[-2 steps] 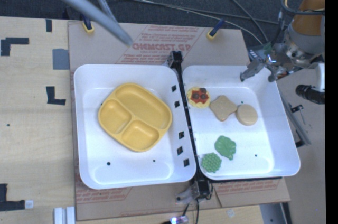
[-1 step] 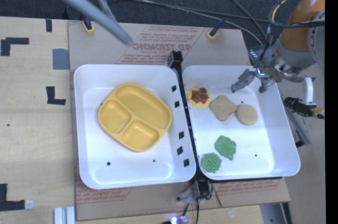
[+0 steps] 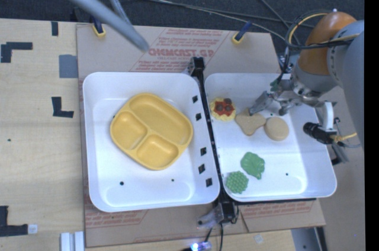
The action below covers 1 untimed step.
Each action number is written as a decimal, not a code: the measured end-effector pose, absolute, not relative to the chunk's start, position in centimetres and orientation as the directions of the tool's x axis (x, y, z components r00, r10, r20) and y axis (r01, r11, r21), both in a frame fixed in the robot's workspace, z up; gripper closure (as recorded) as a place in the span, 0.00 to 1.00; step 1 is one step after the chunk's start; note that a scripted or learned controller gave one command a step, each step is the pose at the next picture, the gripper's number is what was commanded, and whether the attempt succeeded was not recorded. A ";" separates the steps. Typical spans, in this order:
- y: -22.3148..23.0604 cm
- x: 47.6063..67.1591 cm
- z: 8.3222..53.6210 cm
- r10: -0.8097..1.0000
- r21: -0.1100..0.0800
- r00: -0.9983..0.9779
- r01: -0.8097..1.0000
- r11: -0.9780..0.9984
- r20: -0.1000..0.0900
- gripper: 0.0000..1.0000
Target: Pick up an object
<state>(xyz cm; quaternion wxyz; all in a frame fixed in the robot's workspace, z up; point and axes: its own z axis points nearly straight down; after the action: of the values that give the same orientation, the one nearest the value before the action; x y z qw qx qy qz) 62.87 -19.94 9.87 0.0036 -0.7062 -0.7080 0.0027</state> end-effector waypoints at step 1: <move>-19.9 63.0 8.6 1.000 -0.001 -0.002 1.000 0.002 -0.001 0.00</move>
<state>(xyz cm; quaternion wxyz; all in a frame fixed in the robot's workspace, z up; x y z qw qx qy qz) 63.01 -19.93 8.63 0.0002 -0.7063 -0.7079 0.0006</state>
